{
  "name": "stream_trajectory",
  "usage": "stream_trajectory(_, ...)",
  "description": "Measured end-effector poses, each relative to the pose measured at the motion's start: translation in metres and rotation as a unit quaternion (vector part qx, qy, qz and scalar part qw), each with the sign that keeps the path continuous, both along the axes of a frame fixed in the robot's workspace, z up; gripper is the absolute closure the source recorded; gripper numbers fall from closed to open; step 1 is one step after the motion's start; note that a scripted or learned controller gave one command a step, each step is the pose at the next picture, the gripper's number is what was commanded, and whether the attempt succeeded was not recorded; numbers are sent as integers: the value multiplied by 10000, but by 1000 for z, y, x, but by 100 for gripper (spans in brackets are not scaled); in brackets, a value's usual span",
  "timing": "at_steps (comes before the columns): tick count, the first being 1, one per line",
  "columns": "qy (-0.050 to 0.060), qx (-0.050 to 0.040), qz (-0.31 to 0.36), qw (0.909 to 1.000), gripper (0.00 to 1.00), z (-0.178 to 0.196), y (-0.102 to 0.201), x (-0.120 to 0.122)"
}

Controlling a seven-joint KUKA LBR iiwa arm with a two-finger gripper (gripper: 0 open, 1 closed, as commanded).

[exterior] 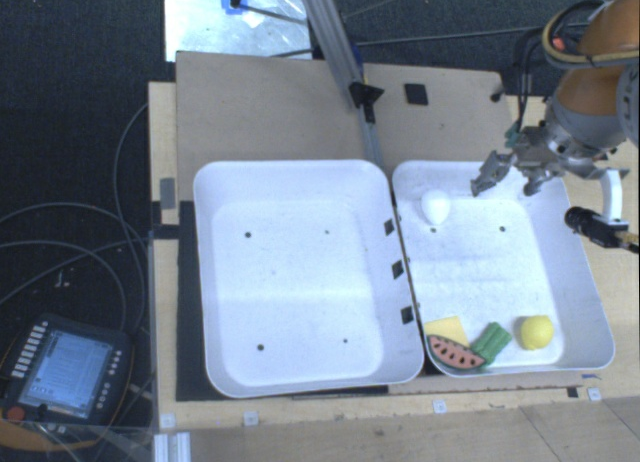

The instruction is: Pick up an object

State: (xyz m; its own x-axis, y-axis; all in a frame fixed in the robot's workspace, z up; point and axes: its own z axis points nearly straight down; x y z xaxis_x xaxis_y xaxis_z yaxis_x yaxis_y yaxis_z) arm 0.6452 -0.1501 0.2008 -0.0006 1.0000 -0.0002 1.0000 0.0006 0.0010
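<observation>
The pincer (510,176) hangs with fingers spread wide and nothing between them, over the far edge of the right bin (585,280). The nearest thing, a small white object (436,207), lies just to its left and slightly nearer.

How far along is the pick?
Nothing looks done yet: the hand hangs with open fingers above the far edge of the right white bin, and nothing sits between them. The white rounded object lies to its left on the bin floor. The yellow ball, green piece, watermelon slice and yellow wedge lie untouched at the near edge. Descent, grasp and lift remain.
</observation>
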Motion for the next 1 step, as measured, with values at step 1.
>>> stream_trajectory(1, -41, -9, -11, 10000, 0, 82, -11, -70)
